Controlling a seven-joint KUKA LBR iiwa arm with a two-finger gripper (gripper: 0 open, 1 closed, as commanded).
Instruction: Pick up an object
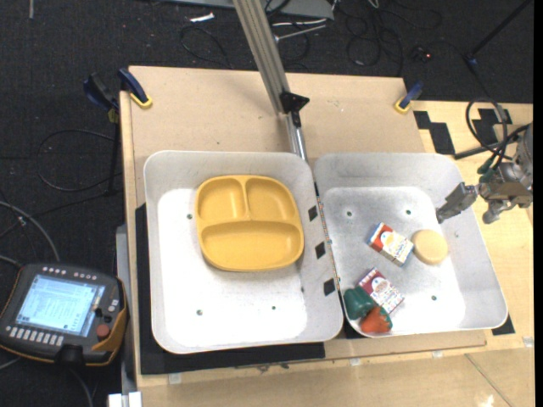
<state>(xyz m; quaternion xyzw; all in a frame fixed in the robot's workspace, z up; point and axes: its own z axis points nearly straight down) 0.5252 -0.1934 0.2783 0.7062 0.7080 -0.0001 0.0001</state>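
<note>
My gripper (473, 208) hangs over the right rim of the right bin (356, 176), open, with nothing between its fingers. Below and left of it in that bin lies a pale yellow round piece (430, 247). A small red, white and orange carton (390, 243) touches its left side. Nearer the front edge are a red and white packet (381, 289) and a red and green toy vegetable (368, 314). All of them lie apart from the gripper.
The left bin (170, 303) holds a yellow divided plate (249, 223). A metal pole (265, 45) slants up from the seam between the bins. A teach pendant (59, 312) lies off the bench at the lower left.
</note>
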